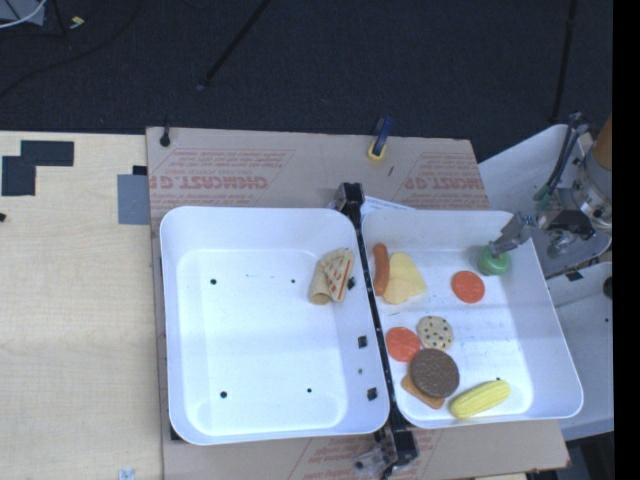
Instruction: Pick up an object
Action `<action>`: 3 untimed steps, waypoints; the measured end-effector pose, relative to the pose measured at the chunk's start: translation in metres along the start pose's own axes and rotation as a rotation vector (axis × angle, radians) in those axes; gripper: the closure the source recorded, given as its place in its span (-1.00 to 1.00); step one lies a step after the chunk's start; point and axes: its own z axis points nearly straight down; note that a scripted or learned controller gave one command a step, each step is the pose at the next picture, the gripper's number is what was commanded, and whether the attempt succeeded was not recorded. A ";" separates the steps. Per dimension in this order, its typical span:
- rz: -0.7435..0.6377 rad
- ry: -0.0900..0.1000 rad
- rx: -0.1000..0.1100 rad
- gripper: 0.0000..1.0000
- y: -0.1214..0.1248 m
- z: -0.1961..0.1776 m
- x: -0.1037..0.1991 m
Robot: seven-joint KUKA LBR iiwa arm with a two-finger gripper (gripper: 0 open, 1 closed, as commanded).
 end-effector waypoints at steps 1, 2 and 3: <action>-0.006 0.004 0.009 -1.00 0.012 0.155 0.013; -0.004 0.002 0.003 1.00 0.014 0.137 0.011; 0.000 0.001 0.002 1.00 -0.030 0.167 0.009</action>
